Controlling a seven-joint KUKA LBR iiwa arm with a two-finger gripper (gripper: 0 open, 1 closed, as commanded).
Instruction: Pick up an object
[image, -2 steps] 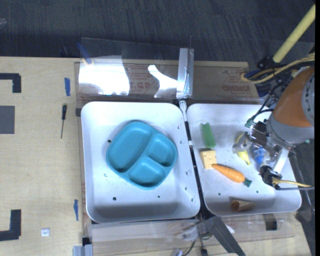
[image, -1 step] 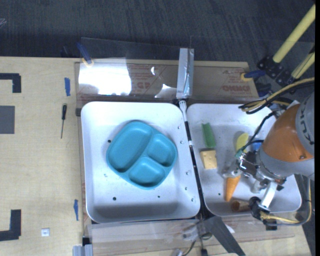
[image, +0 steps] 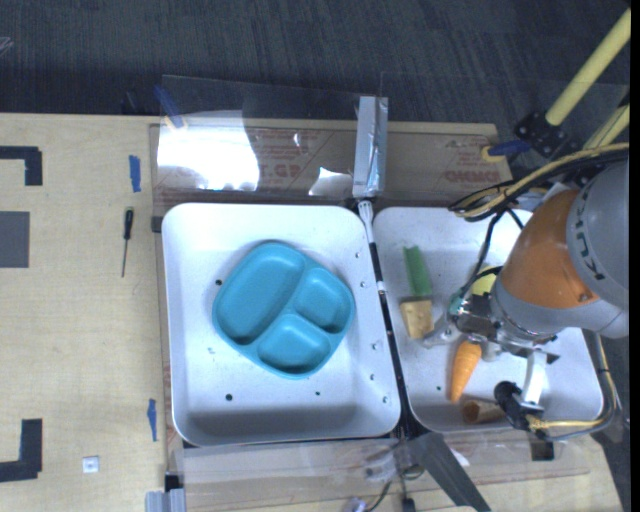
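The right bin (image: 428, 392) holds several small toys. An orange carrot (image: 463, 370) lies near its middle, pointing toward the front. A green stick (image: 416, 270) lies upright in the picture at the bin's left side, with a tan block (image: 418, 318) just below it. A small brown piece (image: 478, 409) rests at the front wall. A bit of yellow (image: 484, 284) peeks out from under the arm. My gripper (image: 497, 343) hangs low over the bin, right beside the carrot's thick end, under the orange wrist band (image: 545, 265).
The left bin (image: 200, 385) carries a blue divided plate (image: 285, 307). A raised divider (image: 378, 300) separates the two bins. Cables (image: 500, 200) trail over the right bin's back wall. A clear plastic sheet (image: 260, 150) lies behind the bins.
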